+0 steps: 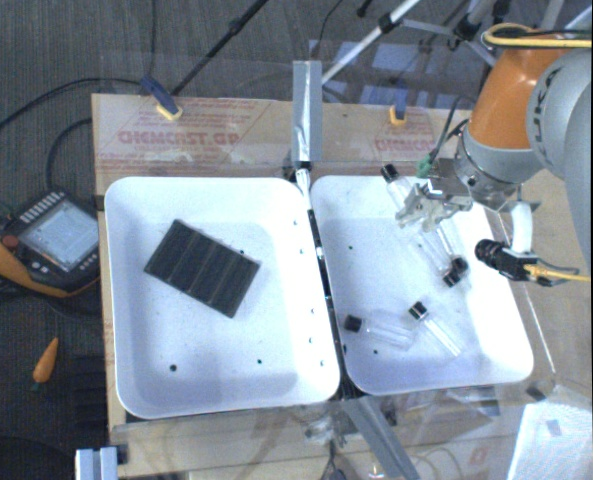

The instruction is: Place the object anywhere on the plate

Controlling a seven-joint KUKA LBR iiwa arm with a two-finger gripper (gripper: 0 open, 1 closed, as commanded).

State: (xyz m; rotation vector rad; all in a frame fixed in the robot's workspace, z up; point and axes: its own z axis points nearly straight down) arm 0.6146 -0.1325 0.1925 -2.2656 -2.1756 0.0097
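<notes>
The plate (pixel 202 267) is a dark ribbed rectangle lying at a slant in the left bin (pixel 136 368). Several clear vials with black caps lie in the right bin (pixel 496 363): one near the front left (pixel 384 329), one beside it (pixel 438 333), and one further back (pixel 448 266). Another vial (pixel 394 178) lies at the back edge. My gripper (pixel 426 206) hangs over the back part of the right bin, just above the vials there and far to the right of the plate. Glare and clear plastic hide what, if anything, is under it.
A raised divider (pixel 318 258) separates the two bins. A grey post (pixel 306 113) stands behind the divider. A handheld pendant (pixel 51 240) lies on the floor to the left. The arm's orange band (pixel 511 93) is at the upper right.
</notes>
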